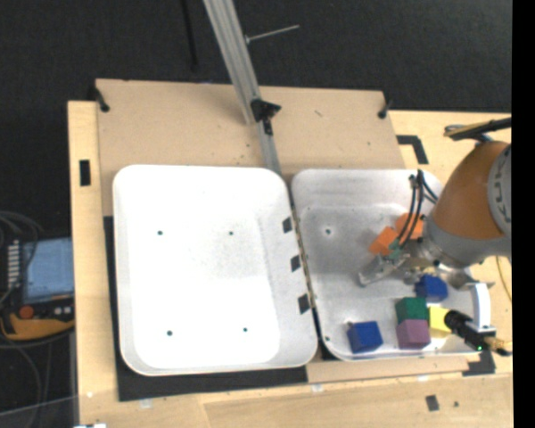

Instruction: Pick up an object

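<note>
Here, an inventory of what lies under the camera.

Item: my arm (471, 205), grey with an orange band, entering from the right and bent over the right bin (339, 203).

Item: my gripper (381, 261), low over the middle of the right bin's floor, pointing toward the left. Whether my fingers are open or closed, I cannot tell; they read as a pale grey blur against the bin. An orange piece (388, 237) sits just above them, touching or nearly touching the gripper body; I cannot tell if it is a loose object or part of my wrist.

Item: blue block (365, 336), near the bin's front wall, well apart from my gripper.

Item: purple block (413, 333), to the right of the blue block, also by the front wall.

Item: green block (412, 309), just behind the purple block, touching it or nearly so.

Item: yellow block (440, 319), just right of the green and purple ones, partly covered by a black part (459, 325) of my rig.

Item: a second, smaller blue block (432, 287), behind the green one, close under my wrist.

Item: left bin (205, 266), white, side by side with the right bin, its floor showing four small dark dots.

Item: bench (241, 123), tan board, bearing both bins. A slanted metal rail (236, 47) rises from behind the bins.

Item: a blue box with cables (45, 275), off the bench at the left edge.
</note>
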You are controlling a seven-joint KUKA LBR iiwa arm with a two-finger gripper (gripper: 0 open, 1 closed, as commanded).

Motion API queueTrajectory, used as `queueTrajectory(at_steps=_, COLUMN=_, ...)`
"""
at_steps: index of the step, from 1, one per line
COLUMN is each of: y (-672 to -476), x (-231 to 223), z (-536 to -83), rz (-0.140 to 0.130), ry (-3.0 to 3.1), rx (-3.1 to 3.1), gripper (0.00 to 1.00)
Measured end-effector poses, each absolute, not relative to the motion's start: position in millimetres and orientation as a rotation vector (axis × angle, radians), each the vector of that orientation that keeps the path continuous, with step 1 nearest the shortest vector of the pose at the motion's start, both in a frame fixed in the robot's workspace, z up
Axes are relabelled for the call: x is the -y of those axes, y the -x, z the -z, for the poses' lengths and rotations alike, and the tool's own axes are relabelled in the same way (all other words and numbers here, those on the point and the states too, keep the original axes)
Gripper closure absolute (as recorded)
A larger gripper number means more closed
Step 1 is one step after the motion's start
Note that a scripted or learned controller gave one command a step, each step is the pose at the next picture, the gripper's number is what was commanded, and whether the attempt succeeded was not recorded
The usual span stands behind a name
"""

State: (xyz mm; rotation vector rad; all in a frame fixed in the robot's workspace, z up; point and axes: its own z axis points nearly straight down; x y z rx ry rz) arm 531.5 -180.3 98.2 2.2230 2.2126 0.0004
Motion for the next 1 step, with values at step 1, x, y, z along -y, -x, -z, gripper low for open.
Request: queueTrajectory(at_steps=1, y=-532.8, x=180.4, z=-109.7, rz=-0.008, ry=-2.229, rx=-2.204, gripper=1.00)
